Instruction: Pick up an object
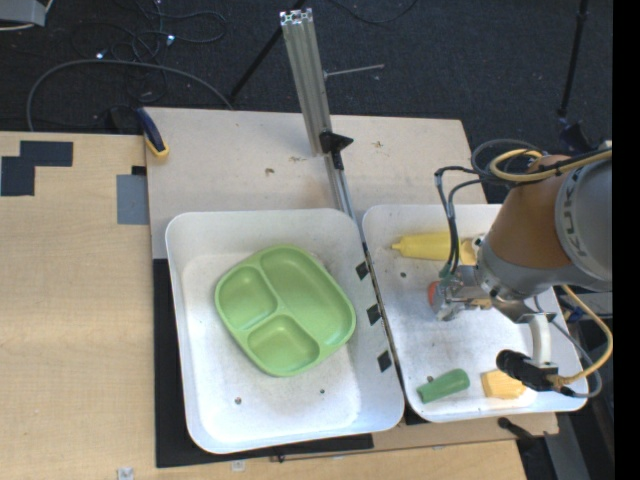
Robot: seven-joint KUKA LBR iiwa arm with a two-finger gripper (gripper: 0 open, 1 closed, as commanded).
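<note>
Green block (443,385), yellow piece (503,385), below fingers (450,300)

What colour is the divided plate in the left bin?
Light green, seen clearly in the camera view: the plate.

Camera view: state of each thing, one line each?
Green three-compartment plastic tray: flat in left white bin, tilted askew, compartments bare.
Yellow banana-shaped toy: lying in right white bin, far end, partly behind the arm.
Green cylinder block: on its side, near edge.
Yellow wedge block: lying beside the cylinder.
Hand: low over right bin.
</note>
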